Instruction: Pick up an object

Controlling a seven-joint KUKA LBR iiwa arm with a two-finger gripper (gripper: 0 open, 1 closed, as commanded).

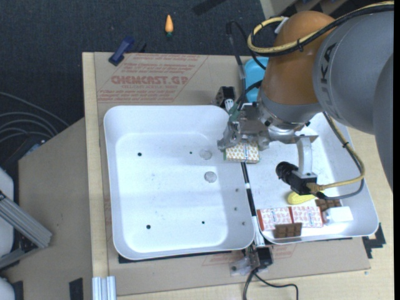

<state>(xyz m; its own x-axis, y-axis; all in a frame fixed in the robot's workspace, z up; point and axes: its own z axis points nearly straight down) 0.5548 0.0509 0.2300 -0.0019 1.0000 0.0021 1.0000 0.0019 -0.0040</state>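
Gripper [244, 139] hangs over the shared rim between the two white bins. Its fingers are clamped on the top edge of a small red-and-white patterned packet [242, 153]. The packet hangs just beneath them, slightly tilted, above the line where the left bin [125, 186] meets the right bin [359, 192].

To the gripper's left, on the left bin's floor, lie two small grey discs. The upper disc [206, 155] is just beside the held packet, and the lower disc [210, 177] is a little further down.

Below and to the right of the gripper, well apart from it, the near corner of the right bin holds a cluster. A second packet [275, 217] touches a third packet [306, 215] of the same pattern. A brown piece [288, 231] lies against their lower edge, a white block [340, 215] sits to their right, and a yellow object [300, 199] is just above them.

Behind the gripper, a blue object [255, 74] shows partly past the arm. Far up and left of the gripper, off the bench, an orange bit [169, 24] and a blue clip [122, 50] lie on dark carpet.
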